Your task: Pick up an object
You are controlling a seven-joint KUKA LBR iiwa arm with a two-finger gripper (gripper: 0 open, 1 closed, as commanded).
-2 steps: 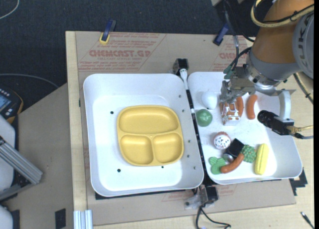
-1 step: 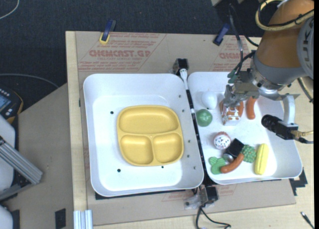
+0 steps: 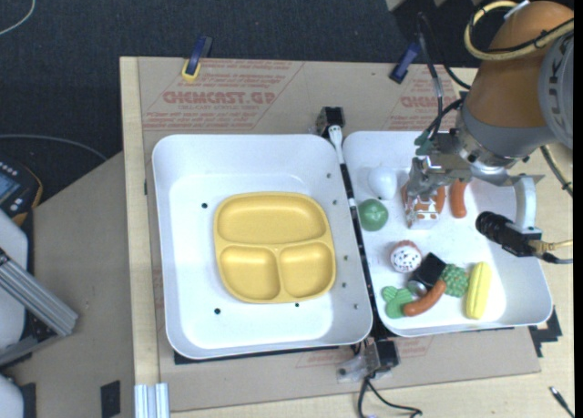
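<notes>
- Surface [image 3: 273, 88]: a brown board that carries two shallow white bins side by side.
- Left bin [image 3: 182, 225]: holds a yellow divided tray [image 3: 273, 246], which lies flat near the bin's middle.
- Right bin [image 3: 524, 289]: the landmark for the items below; it holds a scatter of small toys.
- Hand [image 3: 422, 202]: low over the upper middle of the right bin, at the end of the grey arm [image 3: 510, 88]; whether its fingers are apart or together cannot be told.
- Red sausage [image 3: 458, 199]: in the right bin, just beside the hand.
- Green ball [image 3: 373, 215]: by the right bin's left wall.
- White ball [image 3: 381, 179]: just above the green ball.
- Speckled ball [image 3: 404, 256]: near the right bin's middle.
- Yellow corn cob [image 3: 477, 290]: toward the right bin's lower edge.
- Black block [image 3: 427, 270]: left of the corn cob.
</notes>
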